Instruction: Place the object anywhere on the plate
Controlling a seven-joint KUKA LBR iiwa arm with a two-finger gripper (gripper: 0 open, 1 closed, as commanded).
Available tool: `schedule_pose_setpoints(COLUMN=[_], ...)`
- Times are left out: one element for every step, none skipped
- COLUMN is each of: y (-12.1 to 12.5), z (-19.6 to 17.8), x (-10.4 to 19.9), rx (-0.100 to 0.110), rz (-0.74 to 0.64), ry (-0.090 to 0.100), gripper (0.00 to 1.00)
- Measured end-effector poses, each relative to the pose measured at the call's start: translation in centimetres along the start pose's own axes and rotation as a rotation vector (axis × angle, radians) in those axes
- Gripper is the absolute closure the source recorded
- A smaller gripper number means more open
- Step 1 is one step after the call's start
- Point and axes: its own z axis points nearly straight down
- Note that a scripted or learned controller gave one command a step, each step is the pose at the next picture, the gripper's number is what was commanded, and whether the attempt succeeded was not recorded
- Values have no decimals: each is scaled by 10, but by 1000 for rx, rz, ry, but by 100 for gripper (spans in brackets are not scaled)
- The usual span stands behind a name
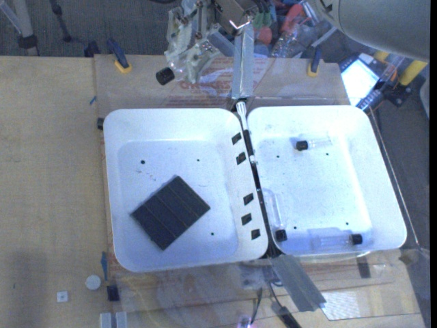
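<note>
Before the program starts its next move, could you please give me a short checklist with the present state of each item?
1. Plate found: the dark slatted plate lies flat in the left bin. Ok.
2. Object found: a small dark piece lies in the right bin, with others near that bin's front edge; which one is the object, cannot tell.
3. Object on the plate: not ok.
4. Gripper over a bin: it sits beyond the bins' far edge. Not ok.
5. Something held in the gripper: cannot tell.
</note>
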Motion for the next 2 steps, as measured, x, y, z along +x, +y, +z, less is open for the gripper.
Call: schedule_pose_setpoints(y=[0, 0], z=[0, -13], x=[0, -1], rx=[-1, 0], rz=[-389, -385], ry=[-1, -12], gripper=[100, 100])
